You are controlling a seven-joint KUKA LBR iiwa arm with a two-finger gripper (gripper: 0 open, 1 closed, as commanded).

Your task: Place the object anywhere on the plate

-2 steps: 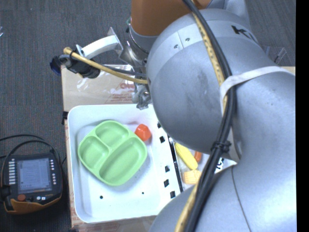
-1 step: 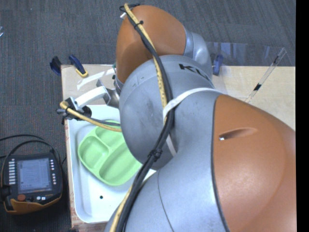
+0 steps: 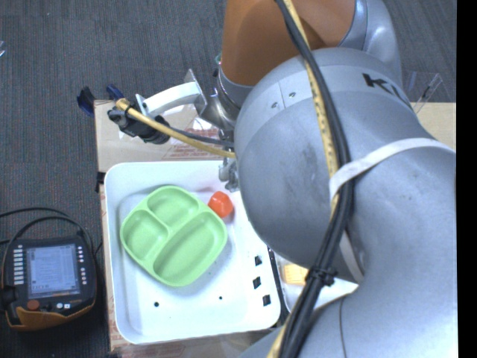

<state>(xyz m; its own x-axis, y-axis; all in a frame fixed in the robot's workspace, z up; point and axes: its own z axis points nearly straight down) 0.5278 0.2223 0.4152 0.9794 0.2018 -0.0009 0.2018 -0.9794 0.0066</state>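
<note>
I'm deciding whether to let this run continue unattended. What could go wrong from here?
The orange object lies in the white bin, right against the green plate's raised rim; a grasp there could nudge the plate or roll the object away. The arm hides much of that corner from the camera, so a missed grasp may go unnoticed.

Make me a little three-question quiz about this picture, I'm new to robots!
1. True or false: the orange object lies inside a compartment of the green plate.
2. How many compartments does the plate have? A) two B) three C) five
3. Fill in: plate and orange object both lie in a white ____.

Key: 1. False, it sits beside the plate's rim. 2. B. 3. bin.
</note>
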